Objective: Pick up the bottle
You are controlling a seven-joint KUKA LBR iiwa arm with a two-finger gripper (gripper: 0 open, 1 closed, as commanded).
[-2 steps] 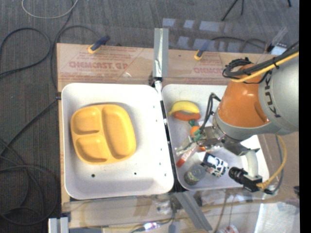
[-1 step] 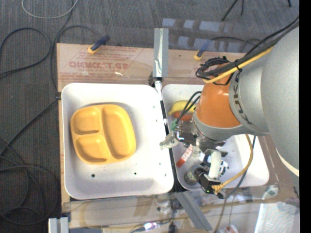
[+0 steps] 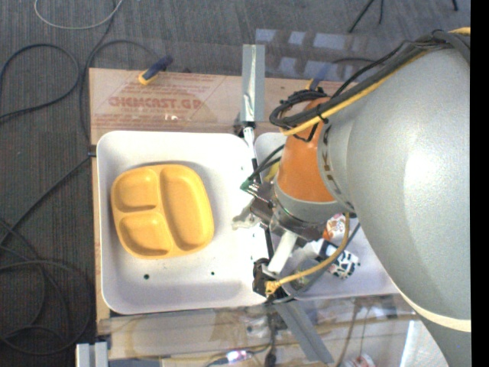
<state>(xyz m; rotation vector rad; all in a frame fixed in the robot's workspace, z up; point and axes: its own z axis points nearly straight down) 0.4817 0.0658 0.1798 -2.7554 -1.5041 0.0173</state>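
Covering the right bin [image 3: 267, 145], the arm [image 3: 397, 167] hides the bottle.

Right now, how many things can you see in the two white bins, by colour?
Yellow divided plastic plate: 1
Small black-and-white spotted thing: 1
Small orange-and-white thing: 1
Total: 3 in sight; the grey arm may hide more.

What appears to be the bottle [image 3: 336, 225] lies in the right bin [image 3: 371, 278], largely hidden. Its visible part is white with red-orange markings.
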